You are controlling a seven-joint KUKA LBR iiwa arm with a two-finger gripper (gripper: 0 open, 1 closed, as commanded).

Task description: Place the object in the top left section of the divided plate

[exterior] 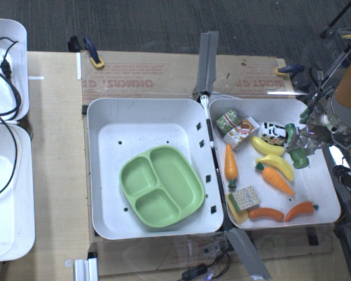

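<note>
I see the claw [296, 148] low over the right bin [330, 183], beside a banana [268, 146]. I cannot tell its opening. The green plate [161, 185] sits in the left bin [99, 157].

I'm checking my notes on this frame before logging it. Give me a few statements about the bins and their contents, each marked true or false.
1. The green divided plate lies in the left bin. True.
2. A carrot already lies in one of the plate's sections. False: all three sections are bare; the toy carrots, such as the upright one, lie in the right bin.
3. Two yellow bananas lie in the right bin. True.
4. The gripper hovers over the left bin. False: it is over the right bin, near its right side.
5. The plate has four sections. False: it has three.
</note>
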